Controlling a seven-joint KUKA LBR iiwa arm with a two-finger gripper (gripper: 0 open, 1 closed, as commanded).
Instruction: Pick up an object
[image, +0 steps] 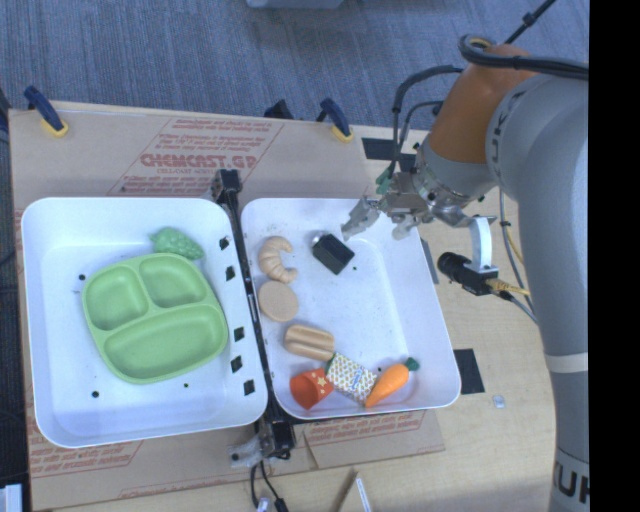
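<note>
- Black block (333, 252) lies in the right bin (420, 300), just below-left of the gripper (383, 214), fingers apart, holding nothing.
- Croissant (276, 258), round cookie (279, 300), hot dog (308, 342), carrot (388, 382) share that bin.
- Left bin (50, 300) holds a green divided plate (155, 315).

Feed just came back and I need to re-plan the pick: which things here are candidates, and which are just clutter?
Candidates, all in the right bin:
black block, nearest the tool
croissant
round biscuit
bread roll
red cup
patterned block
carrot

Lying about:
green tray and green leafy toy in the left bin
clamps
</note>
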